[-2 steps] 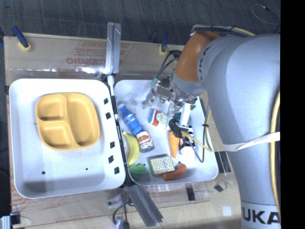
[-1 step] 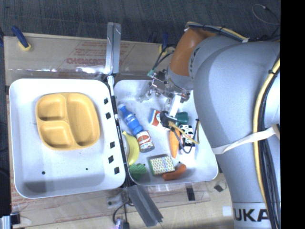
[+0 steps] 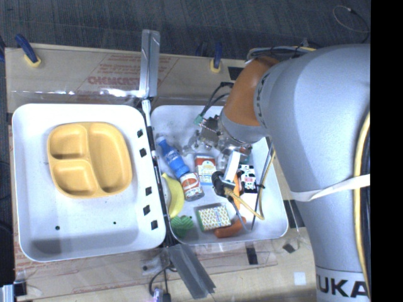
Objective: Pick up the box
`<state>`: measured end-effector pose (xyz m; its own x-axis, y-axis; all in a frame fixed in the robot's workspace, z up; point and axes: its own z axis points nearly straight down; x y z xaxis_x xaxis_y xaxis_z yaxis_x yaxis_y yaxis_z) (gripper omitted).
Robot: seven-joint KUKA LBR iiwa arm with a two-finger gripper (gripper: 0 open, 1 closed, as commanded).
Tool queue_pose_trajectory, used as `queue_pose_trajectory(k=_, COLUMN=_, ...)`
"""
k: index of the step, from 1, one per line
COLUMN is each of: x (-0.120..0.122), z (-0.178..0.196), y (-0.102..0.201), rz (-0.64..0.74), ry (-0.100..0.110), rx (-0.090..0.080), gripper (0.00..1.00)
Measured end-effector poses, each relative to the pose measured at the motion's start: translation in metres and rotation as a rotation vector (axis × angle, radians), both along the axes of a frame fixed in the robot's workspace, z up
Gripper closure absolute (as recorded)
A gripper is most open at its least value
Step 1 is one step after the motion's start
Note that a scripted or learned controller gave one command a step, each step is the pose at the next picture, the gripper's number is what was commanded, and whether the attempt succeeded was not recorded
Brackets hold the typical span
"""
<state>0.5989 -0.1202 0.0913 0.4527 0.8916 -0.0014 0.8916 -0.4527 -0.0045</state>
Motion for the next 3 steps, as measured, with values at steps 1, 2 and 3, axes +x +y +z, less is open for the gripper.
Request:
queue_pose_trajectory(k=1, x=0.0, z=0.009, y=0.0, rz=0.004, ry=0.002, rx=0.0, gripper=1.0)
queue_pose_trajectory(k=2, x=-0.002, z=0.047, y=-0.022, rz=-0.056, ry=-0.001, rx=-0.001, gripper=1.0)
queue_pose_trajectory(k=3, x=-0.016, z=0.133, y=0.046, rz=-0.11, ry=-0.001, rx=0.001, gripper=1.0)
